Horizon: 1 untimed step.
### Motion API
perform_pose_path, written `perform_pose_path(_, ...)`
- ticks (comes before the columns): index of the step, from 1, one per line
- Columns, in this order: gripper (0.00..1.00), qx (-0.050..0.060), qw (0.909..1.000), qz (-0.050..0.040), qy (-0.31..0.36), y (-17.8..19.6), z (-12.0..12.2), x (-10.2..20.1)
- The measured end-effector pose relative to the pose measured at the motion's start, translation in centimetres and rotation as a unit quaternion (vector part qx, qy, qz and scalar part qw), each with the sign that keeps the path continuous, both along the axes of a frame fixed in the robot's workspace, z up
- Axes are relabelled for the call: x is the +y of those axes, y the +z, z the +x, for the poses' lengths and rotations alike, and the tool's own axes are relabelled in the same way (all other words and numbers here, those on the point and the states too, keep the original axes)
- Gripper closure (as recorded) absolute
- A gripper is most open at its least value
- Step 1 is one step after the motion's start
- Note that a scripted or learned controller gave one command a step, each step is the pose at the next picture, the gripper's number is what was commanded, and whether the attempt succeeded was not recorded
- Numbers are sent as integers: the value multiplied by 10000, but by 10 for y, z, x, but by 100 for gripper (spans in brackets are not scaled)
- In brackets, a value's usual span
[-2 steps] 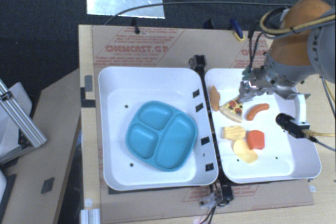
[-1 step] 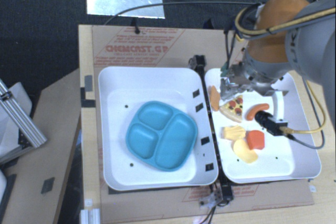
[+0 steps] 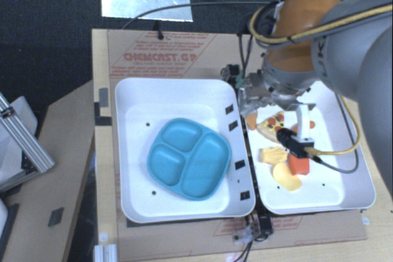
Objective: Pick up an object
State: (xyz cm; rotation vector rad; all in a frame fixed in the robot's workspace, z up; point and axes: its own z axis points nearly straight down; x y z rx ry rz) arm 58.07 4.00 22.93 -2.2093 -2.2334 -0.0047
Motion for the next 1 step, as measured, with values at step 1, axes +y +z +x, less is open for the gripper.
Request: perform_pose_path(1,100,6,10000,1,-3,3,-9,44)
